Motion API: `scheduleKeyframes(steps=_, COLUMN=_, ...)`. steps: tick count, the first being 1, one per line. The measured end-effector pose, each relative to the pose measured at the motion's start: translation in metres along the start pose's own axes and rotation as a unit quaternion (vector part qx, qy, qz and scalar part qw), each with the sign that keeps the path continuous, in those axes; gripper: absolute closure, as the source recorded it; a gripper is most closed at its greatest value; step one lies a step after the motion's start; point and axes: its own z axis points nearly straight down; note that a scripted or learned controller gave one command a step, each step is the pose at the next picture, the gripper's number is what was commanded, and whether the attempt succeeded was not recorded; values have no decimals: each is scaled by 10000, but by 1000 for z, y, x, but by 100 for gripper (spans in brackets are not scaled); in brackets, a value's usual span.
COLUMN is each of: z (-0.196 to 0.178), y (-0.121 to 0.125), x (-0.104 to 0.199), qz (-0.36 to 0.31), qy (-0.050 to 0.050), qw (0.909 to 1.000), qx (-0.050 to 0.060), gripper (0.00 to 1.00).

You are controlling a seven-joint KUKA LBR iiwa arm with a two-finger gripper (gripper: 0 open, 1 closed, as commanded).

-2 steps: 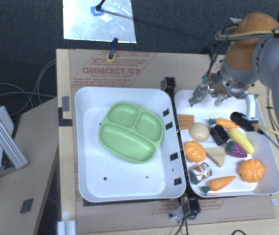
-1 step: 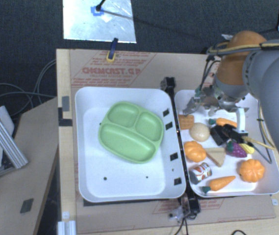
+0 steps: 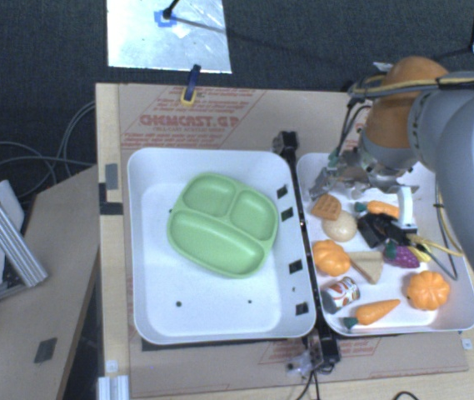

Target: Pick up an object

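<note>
I count two white bins side by side on a cardboard sheet. The left bin holds one thing, a green plate with three compartments. It lies a little turned, near the middle of that bin.

All the things for picking are in the right bin, and I count nine:
- One waffle lies in the upper left part.
- One pale egg is just below the waffle and seems to touch it.
- There are two pumpkins. The first pumpkin is at the left side below the egg, and the second pumpkin is at the lower right.
- One bread wedge lies just right of the first pumpkin.
- One can lies on its side below the first pumpkin.
- One carrot lies near the bottom edge, between the can and the second pumpkin.
- One purple piece is right of the bread wedge.
- One small orange piece is right of the waffle, higher in the frame.

The hand is over the upper left part of the right bin, just above the waffle in the frame. The arm comes to it from the right. I cannot tell whether the hand is apart or together, and I see nothing gripped in it. I also cannot tell whether it touches the waffle.
</note>
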Motion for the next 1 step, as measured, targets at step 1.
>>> scheduleKeyframes(steps=1, z=-11, y=1, x=0, qz=3, qy=3, qw=10000, qx=-9, gripper=100)
